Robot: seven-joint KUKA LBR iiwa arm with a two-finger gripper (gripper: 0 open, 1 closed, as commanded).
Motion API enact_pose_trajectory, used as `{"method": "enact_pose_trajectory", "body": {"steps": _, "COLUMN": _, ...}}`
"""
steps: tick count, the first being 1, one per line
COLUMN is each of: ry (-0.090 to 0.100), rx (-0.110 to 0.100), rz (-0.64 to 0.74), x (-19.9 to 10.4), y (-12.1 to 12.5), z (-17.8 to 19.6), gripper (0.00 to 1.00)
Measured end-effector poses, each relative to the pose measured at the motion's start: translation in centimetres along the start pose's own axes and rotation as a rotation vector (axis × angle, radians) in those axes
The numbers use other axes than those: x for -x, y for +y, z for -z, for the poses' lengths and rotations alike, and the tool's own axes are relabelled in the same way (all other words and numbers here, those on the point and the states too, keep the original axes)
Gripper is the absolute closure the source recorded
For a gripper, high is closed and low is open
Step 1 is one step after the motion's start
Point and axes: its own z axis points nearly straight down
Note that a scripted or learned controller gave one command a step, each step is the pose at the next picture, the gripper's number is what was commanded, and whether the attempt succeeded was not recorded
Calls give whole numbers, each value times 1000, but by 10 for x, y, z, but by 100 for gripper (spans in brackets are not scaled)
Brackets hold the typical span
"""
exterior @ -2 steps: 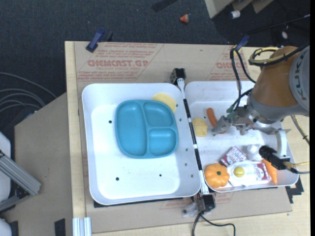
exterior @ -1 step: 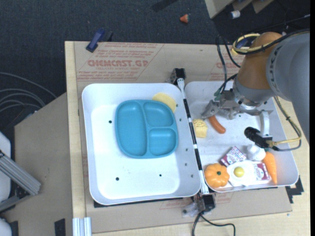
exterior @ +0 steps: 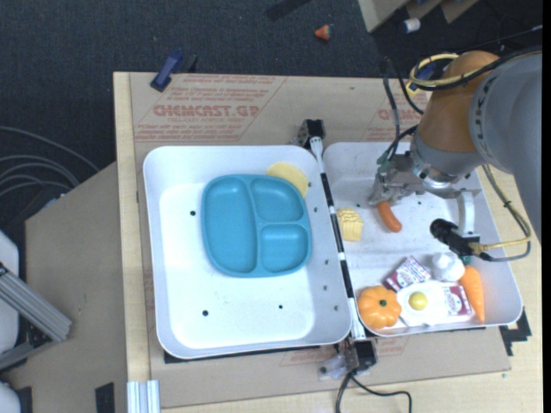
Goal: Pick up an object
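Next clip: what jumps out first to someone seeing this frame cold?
The big blue divided plate fills the middle of the left bin. Then the grey and orange arm reaching into the right bin, its hand just above a small orange sausage, with toy food bunched in the near corner.

Gripper above small sausage

Grey arm reaches in from the right — gripper low, pointing left.
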Motion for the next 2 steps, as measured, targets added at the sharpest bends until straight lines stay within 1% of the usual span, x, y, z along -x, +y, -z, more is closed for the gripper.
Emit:
{"method": "enact_pose_trajectory", "body": {"steps": 1, "ry": 0, "rx": 0, "rz": 2, "x": -40, "y": -86, "z": 154, "gripper": 100}}
{"method": "enact_pose_trajectory", "body": {"steps": 2, "ry": 2, "rx": -7, "rz": 2, "x": -102, "y": -142, "z": 157, "gripper": 100}}
